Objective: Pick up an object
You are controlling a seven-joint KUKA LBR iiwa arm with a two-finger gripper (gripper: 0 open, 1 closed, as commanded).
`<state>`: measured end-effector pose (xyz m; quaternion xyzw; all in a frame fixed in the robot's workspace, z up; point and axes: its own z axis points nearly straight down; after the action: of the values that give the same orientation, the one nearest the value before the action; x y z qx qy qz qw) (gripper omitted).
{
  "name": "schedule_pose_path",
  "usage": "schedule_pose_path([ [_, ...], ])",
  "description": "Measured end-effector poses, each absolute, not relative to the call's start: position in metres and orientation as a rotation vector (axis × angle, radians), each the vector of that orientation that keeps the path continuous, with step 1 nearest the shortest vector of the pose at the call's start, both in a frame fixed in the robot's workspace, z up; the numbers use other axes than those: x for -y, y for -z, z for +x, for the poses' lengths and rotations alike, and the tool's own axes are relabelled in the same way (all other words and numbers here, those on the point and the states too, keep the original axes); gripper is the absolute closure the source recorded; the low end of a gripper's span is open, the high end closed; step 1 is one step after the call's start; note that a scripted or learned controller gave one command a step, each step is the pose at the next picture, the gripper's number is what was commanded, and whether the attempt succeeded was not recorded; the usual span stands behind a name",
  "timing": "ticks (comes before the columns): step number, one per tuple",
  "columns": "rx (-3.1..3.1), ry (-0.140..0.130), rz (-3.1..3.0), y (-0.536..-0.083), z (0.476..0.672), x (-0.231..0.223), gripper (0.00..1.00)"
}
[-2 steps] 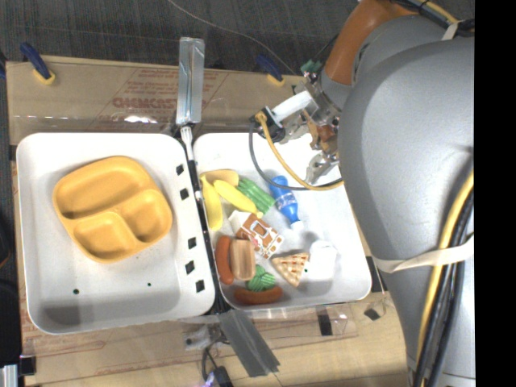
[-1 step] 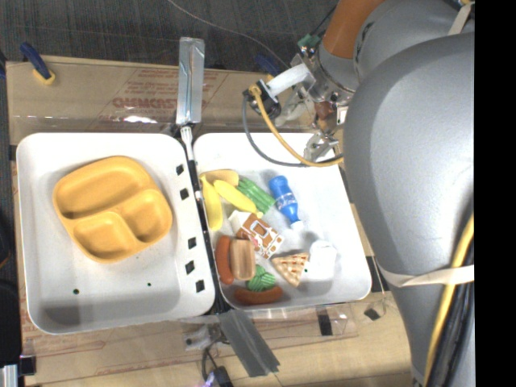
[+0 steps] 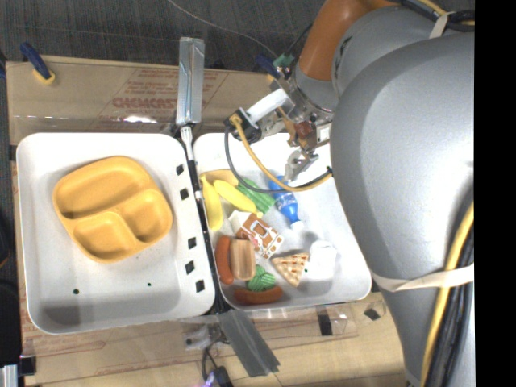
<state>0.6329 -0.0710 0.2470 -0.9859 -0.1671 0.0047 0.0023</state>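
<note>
Overhead, the scene sorts into these lines:

Arm: the grey arm [image 3: 403, 151] enters from the right and covers much of that side, its orange band [image 3: 326, 31] near the top edge.
Gripper: the gripper [image 3: 300, 161] hangs over the upper part of the right bin [image 3: 348, 240], above the toys and just above the blue bottle — nothing shows between its fingers.
Jaws: the metal fingers point down and look slightly parted, though the gap is small and hard to read.
Cable: a yellow cable [image 3: 242, 147] loops from the wrist down over the bin's upper left.
Right bin contents: a pile of toy food crowds the lower left part — a yellow banana [image 3: 216, 196] along the left wall, a green piece [image 3: 256, 192] beside it, a blue bottle [image 3: 287, 208] with a white cap pointing down-right, a small patterned carton [image 3: 260, 234], a hot dog [image 3: 235, 258], a pizza slice [image 3: 291, 266], a white cup [image 3: 322, 258] at the right of the pile, and a red sausage [image 3: 258, 295] with a green leafy bit [image 3: 261, 280] at the near wall.
Left bin: the left bin [image 3: 48, 289] holds a yellow divided tray [image 3: 111, 208] — it lies in the upper left part, well apart from the gripper.
</note>
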Motion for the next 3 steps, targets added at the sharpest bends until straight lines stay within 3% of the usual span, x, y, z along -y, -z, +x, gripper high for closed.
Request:
schedule_pose_path([
  [1,0.341,-0.022,-3.119,-0.164,0.607,0.093,0.00],
  [2,0.342,-0.014,-3.119,-0.167,0.609,0.093,0.00],
  [3,0.328,0.029,-3.125,-0.114,0.573,0.096,0.00],
])
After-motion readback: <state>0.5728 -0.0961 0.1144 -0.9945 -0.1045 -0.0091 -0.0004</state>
